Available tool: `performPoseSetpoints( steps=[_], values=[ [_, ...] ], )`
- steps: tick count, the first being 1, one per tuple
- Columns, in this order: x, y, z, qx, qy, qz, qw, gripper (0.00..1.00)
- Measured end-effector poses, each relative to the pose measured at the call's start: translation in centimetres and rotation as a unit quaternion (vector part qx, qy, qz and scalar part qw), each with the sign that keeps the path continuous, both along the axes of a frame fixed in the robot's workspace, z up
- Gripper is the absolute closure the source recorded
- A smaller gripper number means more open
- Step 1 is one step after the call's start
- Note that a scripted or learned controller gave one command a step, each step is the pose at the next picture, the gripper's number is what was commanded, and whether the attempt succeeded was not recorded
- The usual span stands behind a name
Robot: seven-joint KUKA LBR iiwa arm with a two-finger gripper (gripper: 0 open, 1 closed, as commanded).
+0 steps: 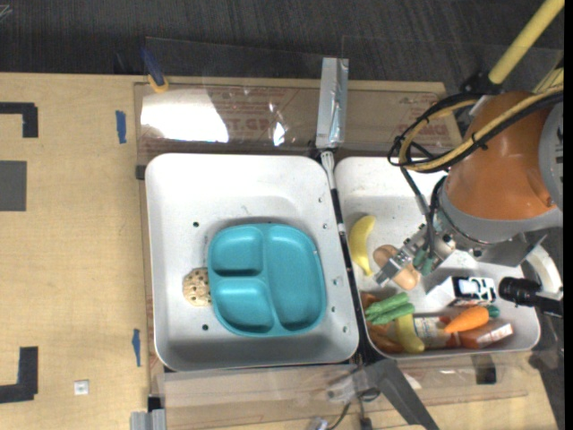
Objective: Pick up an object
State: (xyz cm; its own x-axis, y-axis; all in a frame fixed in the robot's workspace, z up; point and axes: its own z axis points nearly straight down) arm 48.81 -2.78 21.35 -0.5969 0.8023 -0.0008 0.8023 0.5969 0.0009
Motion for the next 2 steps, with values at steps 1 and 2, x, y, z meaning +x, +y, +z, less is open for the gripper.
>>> performPoseSetpoints(
  steps=[1,2],
  values=[
    [-0.7,-1.1,5.4,-0.0006,-0.002,0.089,0.9960,1.00],
    [-0.8,-5.2,4.7,-0.0005,-0.001,0.000,1.0000,1.00]
  ],
)
